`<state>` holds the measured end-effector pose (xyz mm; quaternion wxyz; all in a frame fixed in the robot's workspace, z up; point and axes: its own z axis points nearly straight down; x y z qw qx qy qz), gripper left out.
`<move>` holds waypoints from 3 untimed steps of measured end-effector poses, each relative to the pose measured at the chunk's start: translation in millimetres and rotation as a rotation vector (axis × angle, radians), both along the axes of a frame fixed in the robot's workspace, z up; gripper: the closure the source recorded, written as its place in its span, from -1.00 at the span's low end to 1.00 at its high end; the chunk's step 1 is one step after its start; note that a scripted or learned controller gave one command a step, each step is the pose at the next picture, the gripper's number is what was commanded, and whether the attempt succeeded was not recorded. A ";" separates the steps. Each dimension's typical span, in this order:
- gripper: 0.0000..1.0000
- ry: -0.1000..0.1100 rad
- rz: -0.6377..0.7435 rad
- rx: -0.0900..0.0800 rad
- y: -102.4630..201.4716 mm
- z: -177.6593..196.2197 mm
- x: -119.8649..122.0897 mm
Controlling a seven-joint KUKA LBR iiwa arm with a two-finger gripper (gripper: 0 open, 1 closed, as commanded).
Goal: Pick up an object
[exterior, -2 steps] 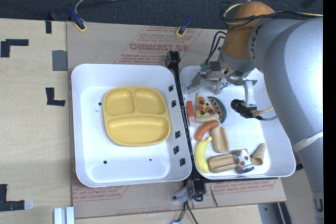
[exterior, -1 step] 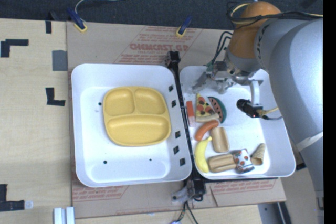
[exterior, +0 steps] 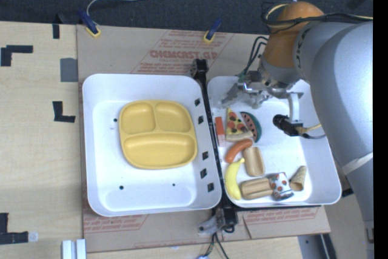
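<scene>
In the right bin (exterior: 315,188), near its upper left corner, the gripper (exterior: 245,93), above the toy food; whether released or clenched, impossible to tell. Just below it, a pizza slice (exterior: 236,124) beside a watermelon wedge (exterior: 250,124), then a sausage (exterior: 237,150), banana (exterior: 233,176) and hot dog (exterior: 254,187). In the left bin (exterior: 100,130), a yellow divided plate (exterior: 159,134)
</scene>
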<state>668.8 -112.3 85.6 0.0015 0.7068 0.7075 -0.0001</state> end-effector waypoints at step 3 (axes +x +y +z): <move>-1.00 0.000 0.000 0.000 6.1 -0.1 -0.1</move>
